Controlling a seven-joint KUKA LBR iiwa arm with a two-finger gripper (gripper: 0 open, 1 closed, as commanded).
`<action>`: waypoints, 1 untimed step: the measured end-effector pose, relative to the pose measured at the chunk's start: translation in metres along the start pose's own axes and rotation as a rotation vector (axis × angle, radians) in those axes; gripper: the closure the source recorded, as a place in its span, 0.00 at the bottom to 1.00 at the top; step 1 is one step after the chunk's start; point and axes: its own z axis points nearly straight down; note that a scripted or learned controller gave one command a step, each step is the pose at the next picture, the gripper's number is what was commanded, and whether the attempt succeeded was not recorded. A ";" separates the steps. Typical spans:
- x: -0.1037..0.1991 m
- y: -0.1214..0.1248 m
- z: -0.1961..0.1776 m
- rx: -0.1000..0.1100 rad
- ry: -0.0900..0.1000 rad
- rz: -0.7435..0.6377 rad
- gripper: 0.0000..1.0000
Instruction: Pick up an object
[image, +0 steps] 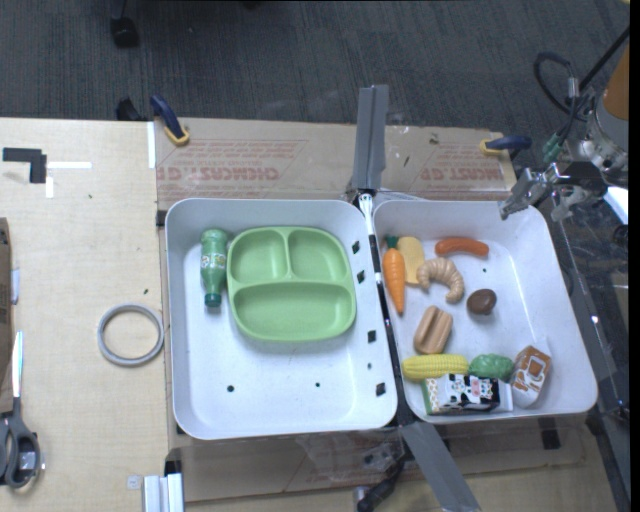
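Toy food (440, 278), likely light, hard and slick plastic best pinched across narrow middles, lies scattered in the right bin (560, 290) as the gripper (535, 190) hangs open and empty over its far right corner.

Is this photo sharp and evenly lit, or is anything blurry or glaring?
Camera view: lighting soft and even, shadows faint; the green tray and carrot look reasonably sharp; the gripper near the right bin's far corner is slightly blurred; no strong glare.
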 end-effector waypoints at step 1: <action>0.012 -0.048 0.147 0.001 0.001 0.137 0.00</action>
